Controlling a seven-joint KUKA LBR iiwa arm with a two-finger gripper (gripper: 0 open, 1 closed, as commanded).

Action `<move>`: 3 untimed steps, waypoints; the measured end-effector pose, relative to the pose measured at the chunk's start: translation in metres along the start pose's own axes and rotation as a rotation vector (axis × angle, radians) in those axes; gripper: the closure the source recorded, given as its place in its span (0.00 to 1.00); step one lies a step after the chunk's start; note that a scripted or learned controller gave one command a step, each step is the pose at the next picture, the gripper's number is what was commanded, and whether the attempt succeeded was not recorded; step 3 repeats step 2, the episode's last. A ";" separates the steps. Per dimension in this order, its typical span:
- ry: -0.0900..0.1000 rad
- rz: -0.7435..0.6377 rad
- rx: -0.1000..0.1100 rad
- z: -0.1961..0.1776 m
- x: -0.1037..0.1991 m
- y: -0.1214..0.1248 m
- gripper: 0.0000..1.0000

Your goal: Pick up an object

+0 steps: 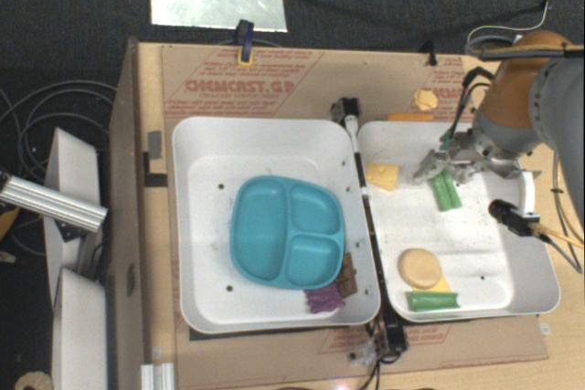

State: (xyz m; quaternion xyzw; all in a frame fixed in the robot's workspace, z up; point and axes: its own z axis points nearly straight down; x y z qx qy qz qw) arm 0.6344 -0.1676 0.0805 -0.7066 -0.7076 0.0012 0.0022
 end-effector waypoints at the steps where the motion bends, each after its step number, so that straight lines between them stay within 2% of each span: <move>1: -0.002 -0.002 -0.010 -0.016 0.000 0.004 1.00; 2: -0.001 -0.010 -0.019 -0.124 0.071 0.013 1.00; 3: -0.001 -0.010 -0.019 -0.124 0.071 0.013 1.00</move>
